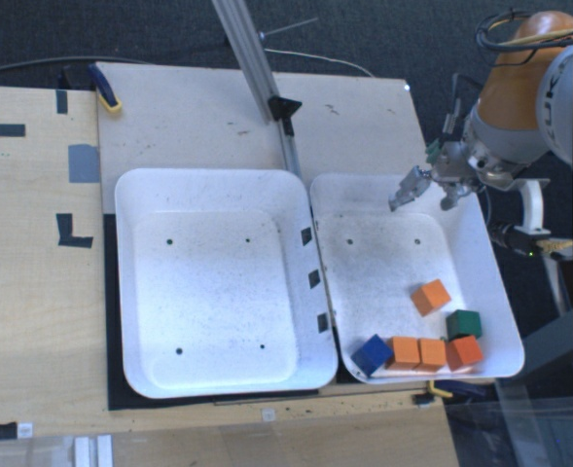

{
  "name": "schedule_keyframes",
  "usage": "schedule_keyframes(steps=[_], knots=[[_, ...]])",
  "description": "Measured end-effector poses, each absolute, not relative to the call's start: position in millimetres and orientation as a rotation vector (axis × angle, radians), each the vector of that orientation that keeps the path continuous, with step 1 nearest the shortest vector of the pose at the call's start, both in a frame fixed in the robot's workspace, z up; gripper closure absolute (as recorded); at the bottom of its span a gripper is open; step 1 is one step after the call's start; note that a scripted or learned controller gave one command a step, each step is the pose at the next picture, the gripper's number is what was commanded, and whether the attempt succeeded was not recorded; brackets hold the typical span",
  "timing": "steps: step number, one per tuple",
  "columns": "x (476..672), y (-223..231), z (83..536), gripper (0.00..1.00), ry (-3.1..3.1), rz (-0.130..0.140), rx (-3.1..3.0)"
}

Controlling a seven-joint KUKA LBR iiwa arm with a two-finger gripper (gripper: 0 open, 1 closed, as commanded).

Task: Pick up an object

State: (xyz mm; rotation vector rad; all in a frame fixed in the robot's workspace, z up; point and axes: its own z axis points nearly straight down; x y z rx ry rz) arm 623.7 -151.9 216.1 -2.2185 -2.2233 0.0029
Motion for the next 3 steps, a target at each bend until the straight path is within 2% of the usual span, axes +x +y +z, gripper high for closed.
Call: schedule_keyframes(steps=[1, 2, 3], knots=[[548.9, -178, 97, 0.00, -2.211, 0.011, -2.218], [511.1, -166, 95, 0.00, -2.229, -0.004, -2.227], [487.0, -175, 92, 0.00, -2.220, 0.003, -2.220]])
